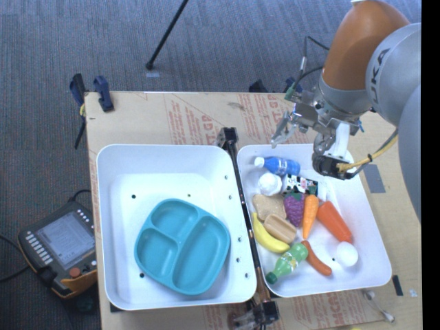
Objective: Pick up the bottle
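Beside bottle point(278, 165): egg point(269, 183), carton point(300, 184)

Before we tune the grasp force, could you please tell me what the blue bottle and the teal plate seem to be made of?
Blue bottle: probably smooth plastic, with a white cap and a light sheen. Teal plate: likely moulded plastic, uniform colour, soft matte gloss, rounded compartment ridges.

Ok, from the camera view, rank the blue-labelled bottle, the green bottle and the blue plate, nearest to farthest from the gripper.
Measured from the gripper, above the right bin's far edge:
1. Blue-labelled bottle, lying in the right bin's far end, just below the gripper.
2. Green bottle, lying at the right bin's near end.
3. Blue plate, in the left bin, across the divide.
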Available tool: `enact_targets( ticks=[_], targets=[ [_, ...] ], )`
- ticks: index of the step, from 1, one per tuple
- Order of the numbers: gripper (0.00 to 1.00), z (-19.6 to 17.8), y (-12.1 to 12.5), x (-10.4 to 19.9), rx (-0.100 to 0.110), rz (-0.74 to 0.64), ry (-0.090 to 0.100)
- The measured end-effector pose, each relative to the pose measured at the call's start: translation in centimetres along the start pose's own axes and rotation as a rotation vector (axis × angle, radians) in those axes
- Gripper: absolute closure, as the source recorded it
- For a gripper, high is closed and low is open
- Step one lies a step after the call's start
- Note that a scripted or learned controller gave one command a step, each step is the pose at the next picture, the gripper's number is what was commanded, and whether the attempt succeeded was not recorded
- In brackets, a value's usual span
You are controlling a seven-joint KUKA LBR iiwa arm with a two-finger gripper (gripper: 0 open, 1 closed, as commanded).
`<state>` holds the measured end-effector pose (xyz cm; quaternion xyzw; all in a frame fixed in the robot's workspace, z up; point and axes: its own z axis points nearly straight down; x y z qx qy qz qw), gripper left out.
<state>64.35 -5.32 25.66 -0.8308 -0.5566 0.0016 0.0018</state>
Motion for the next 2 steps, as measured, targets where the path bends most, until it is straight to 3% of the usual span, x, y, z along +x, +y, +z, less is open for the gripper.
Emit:
enact_targets(
  ticks=[1,2],
  targets=[
    [0.00,7.0,0.2,-0.5,0.001,0.168,0.001],
    [1.00,6.0,0.2,-0.4,0.004,0.164,0.001]
  ],
)
